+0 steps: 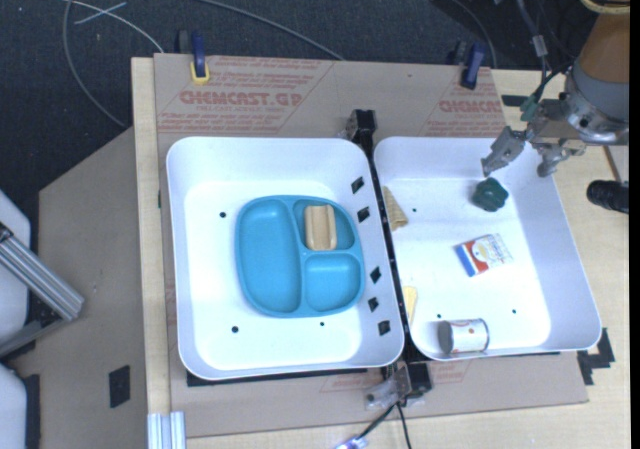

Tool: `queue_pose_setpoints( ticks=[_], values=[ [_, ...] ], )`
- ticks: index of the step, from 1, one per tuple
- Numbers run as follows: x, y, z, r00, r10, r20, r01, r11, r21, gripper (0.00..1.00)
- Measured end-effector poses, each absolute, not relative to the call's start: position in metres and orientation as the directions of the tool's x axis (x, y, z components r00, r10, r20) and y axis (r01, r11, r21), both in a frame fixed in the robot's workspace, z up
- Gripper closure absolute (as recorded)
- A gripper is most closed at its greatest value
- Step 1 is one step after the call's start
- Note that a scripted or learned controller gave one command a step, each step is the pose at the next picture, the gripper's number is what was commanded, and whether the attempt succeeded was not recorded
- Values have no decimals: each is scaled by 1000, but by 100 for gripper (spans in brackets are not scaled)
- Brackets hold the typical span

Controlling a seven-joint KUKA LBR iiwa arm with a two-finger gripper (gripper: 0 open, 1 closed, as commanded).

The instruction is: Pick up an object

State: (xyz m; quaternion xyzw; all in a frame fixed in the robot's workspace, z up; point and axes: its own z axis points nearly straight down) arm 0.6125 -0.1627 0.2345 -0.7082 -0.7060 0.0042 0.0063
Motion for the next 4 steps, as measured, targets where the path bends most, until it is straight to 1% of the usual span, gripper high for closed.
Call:
queue_pose_setpoints(
  ticks=[1,2,3,4],
  values=[
    [615,-162,243,0,1000,0,1000,0,-1,0],
    [614,-169,183,1,1000,2,1000,-1,-7,0],
    [623,-166,126,-2,1000,2,1000,2,-4,0],
    [625,-170,89,2,1000,-7,1000,-2,7,0]
  ],
)
